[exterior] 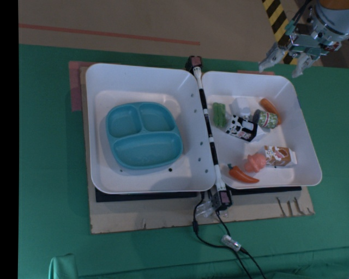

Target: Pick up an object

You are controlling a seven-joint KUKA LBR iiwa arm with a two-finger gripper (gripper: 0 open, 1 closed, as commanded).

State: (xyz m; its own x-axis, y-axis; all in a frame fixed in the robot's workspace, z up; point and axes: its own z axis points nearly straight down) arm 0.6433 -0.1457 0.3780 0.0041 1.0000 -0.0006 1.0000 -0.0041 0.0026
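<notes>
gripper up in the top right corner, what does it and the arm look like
The gripper has two pale grey fingers that taper to blunt tips. They hang from a blocky silver and dark metal body with small teal-coloured parts on it. Above that sits the arm: a pale grey wrist with an orange band at the frame's top edge. No cable on it is clear enough to describe.

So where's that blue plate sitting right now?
The blue divided plate lies in the left white bin, across the divider from the toy-filled right bin.
</notes>
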